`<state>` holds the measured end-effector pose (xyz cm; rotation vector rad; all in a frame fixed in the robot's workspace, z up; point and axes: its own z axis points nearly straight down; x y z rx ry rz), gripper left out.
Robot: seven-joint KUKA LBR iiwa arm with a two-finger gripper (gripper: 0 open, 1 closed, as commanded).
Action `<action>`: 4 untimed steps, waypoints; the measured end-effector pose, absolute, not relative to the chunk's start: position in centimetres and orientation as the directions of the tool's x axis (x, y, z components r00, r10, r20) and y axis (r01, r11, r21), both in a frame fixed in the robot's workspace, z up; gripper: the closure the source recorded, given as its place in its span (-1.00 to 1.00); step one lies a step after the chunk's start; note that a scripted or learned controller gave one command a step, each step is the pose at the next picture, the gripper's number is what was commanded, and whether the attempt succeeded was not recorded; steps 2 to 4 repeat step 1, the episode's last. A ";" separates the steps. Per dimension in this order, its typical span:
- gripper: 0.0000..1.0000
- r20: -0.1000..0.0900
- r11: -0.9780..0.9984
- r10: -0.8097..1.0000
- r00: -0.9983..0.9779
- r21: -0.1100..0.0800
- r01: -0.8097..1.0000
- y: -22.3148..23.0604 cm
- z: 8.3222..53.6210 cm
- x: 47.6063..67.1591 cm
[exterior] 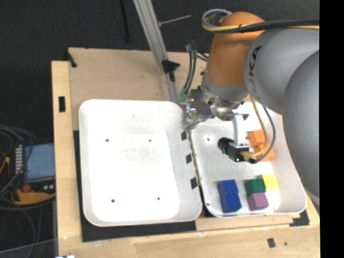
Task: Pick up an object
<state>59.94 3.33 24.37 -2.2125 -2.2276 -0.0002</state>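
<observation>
- Surface: a tan wooden bench (123,74) on a dark floor carries two shallow white plastic bins side by side, the left-hand white bin (134,160) and the right-hand white bin (207,155).
- Task items: all loose objects lie in the right-hand white bin. The landmark is the long blue rectangular block (229,195), which lies flat near that bin's front rim, close to the wall shared with the other bin.
- A small green cube (255,187) sits just beside the blue block, toward the view's right.
- A small purple cube (258,201) sits below the green one in the view, touching it and close to the blue block.
- A small yellow cube (270,182) sits beyond the green cube from the blue block, touching the green one.
- An orange block (257,138) lies well up the bin from the blue block, partly hidden by cabling.
- The two-finger gripper (189,117) is over the bins' shared wall, well above the blue block in the view and apart from every object. Whether it is apart or together cannot be told; nothing is seen held.
- The grey arm with orange band (279,63) enters from the view's right, above the blue block.
- Surroundings: a slanted aluminium strut (153,31) rises far beyond the blue block, and a blue box with cables (40,163) sits far left of it, off the bench.
</observation>
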 end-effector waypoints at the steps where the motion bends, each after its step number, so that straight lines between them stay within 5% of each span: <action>1: 1.00 0.002 0.008 1.000 -0.008 -0.001 1.000 7.7 25.0 57.3; 4: 1.00 0.002 0.008 1.000 -0.008 -0.001 1.000 7.7 25.0 57.3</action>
